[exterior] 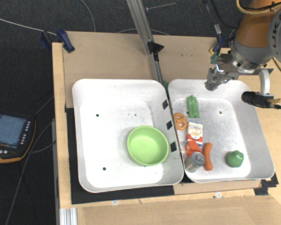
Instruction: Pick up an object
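Note:
The right bin (246, 125) holds several small items along its left side: a green block (193, 106), a pretzel (180, 121), a small white and orange carton (195, 131), a grey can (194, 161) and an orange sausage (207, 156). A green apple-like toy (234, 158) sits near its front right. A green bowl (148, 145) rests in the left bin (98, 125). My gripper (214, 82) hangs over the right bin's back edge, well apart from the items, with nothing seen in it.
A metal pole (141, 20) slants down to the gap between the bins. Cables trail across the dark floor at the back. A handheld pendant (9, 132) lies at the far left.

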Controlling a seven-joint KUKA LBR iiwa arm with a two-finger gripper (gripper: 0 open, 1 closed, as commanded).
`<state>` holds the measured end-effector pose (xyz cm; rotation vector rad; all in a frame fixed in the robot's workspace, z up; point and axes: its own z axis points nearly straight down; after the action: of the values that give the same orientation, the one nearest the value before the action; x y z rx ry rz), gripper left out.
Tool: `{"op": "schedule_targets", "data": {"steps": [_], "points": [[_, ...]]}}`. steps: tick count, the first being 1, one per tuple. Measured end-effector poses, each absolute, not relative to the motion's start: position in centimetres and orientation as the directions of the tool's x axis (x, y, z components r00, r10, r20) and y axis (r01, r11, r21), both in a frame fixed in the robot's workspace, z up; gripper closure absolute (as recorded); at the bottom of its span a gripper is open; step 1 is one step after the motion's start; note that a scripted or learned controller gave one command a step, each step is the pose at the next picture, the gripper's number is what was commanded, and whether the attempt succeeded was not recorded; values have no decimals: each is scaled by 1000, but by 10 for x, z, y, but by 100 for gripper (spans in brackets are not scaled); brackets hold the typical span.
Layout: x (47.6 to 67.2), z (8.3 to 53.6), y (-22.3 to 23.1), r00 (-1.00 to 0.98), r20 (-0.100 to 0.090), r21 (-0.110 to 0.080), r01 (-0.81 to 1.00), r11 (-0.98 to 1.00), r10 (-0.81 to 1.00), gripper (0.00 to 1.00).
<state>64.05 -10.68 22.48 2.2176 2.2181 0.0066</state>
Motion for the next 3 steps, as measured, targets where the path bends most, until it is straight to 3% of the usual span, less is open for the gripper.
{"op": "schedule_targets", "data": {"steps": [1,3], "points": [[639,288,-103,-1,-1,7,1000,1,1000,100],[630,285,-6,-4,1,0,1000,4,1000,100]]}}
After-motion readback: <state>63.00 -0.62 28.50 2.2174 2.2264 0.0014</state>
